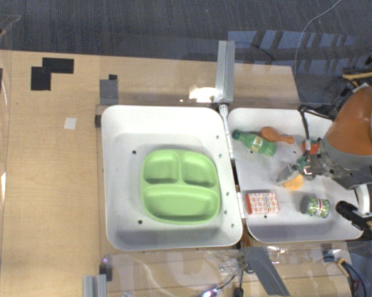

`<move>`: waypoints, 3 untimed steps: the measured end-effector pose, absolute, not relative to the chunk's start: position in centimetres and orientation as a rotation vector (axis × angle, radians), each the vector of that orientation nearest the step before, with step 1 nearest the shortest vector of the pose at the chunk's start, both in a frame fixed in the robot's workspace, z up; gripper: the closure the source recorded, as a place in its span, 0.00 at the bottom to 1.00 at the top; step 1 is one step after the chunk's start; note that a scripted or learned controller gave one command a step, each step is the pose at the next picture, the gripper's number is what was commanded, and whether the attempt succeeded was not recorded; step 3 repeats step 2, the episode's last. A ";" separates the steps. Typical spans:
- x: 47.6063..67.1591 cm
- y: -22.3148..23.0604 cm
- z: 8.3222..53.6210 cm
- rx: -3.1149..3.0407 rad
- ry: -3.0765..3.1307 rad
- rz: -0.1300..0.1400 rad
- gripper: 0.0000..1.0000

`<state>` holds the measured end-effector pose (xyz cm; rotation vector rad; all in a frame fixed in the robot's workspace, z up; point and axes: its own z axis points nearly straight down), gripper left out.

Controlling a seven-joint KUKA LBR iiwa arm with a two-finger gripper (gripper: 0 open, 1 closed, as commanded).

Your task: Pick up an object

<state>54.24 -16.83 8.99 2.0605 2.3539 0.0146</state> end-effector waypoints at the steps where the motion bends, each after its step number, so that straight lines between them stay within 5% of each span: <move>1: 54.4 -16.6 9.8 2.056 2.361 0.018 1.00; 2: 58.5 -11.5 18.8 2.061 2.369 0.002 1.00; 3: 58.5 -11.5 18.8 2.061 2.369 0.002 1.00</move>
